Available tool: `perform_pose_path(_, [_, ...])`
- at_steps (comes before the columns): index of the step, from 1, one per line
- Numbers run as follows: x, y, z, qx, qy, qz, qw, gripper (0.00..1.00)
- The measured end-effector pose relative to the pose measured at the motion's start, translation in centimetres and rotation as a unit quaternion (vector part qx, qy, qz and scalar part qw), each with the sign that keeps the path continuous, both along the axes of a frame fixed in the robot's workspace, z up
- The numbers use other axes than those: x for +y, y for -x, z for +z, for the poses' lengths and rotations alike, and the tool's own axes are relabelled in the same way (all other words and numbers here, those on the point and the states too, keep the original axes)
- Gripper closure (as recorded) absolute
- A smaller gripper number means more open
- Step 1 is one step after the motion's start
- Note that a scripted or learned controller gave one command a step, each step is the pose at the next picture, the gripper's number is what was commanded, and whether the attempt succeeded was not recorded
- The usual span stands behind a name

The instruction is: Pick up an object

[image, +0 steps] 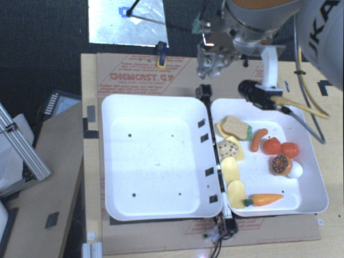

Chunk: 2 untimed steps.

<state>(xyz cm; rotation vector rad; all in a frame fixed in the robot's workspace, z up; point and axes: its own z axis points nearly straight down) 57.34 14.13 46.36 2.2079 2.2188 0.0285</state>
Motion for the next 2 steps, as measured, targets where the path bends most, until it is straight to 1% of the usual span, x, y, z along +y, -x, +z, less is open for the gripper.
perform_pose_path(1, [-0.1,-7.3,6.1,0.004,0.0021,0.0,1.0,1.0])
perform_pose_path(2, [-5.4,-9.6,4.0,0.01,0.0032,-0.004,0.9999,1.0])
